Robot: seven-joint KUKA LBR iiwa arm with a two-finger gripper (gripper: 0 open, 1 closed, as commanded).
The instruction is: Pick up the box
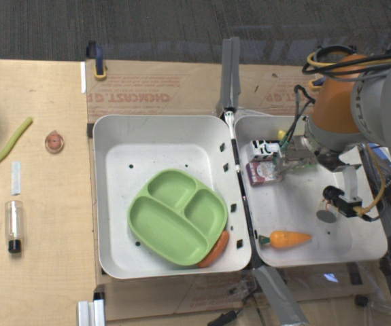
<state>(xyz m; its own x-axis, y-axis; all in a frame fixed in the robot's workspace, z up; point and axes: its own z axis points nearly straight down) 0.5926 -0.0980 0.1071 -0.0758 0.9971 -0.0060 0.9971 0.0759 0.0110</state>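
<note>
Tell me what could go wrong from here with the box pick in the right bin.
The box lies close to the right bin's left wall, so the gripper, low at the box's right edge, may push it against the wall rather than grasp it. The box looks tilted, so it could slip. The carrot lies apart, nearer the front, an unlikely obstacle.

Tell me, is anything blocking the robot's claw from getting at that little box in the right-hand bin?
Nothing visible blocks it. The gripper is already at the box, which lies near the left wall of the right bin. The carrot sits apart, toward the bin's near edge.
</note>
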